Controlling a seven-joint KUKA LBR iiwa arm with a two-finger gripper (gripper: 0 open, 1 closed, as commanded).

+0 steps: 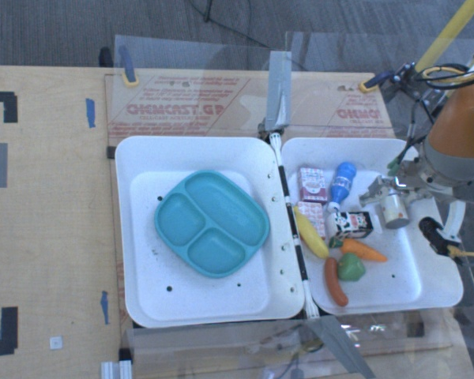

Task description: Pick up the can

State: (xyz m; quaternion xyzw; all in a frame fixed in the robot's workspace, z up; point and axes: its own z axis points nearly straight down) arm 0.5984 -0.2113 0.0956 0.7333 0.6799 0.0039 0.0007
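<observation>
The can (394,211) is a small silver-grey cylinder, tilted on its side at the right of the right bin (438,290). My gripper (385,199) reaches in from the right and is shut on the can, whose metal fingers (377,188) clasp its upper left side. The can appears to hang a little above the bin floor, just right of a black-and-white carton (352,223).
The right bin also holds a pink box (314,185), a blue bottle (343,181), a banana (310,233), a carrot (364,250), a green pepper (350,268) and a red chili (335,282). A blue divided plate (212,223) lies in the left bin (134,212).
</observation>
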